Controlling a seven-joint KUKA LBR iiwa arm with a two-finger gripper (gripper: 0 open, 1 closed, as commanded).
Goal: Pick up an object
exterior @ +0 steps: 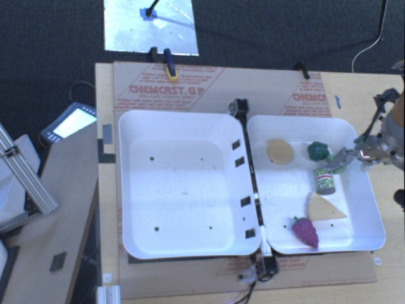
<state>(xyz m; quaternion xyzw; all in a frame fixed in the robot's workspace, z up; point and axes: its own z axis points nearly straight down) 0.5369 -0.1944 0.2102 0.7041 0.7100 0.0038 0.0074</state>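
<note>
The right bin [364, 189] holds several objects. A tan round disc [280, 151] lies near its back left, with a dark green lumpy piece [318, 150] to its right. A small can with a green label [324, 182] stands in the middle. A yellow wedge [325, 208] lies in front of the can, and a purple bunch of grapes [305, 232] sits near the front wall. My gripper [340, 160] comes in from the right, just up and right of the can's top and close to the green piece. Nothing visibly hangs from it.
The left bin [126, 170] sits beside the right one, with a black clip strip [250, 182] along their shared wall. A cardboard sheet [190, 84] lies under both. A shiny metal plate [149, 18] is at the back, and a screen device [69, 122] at the left.
</note>
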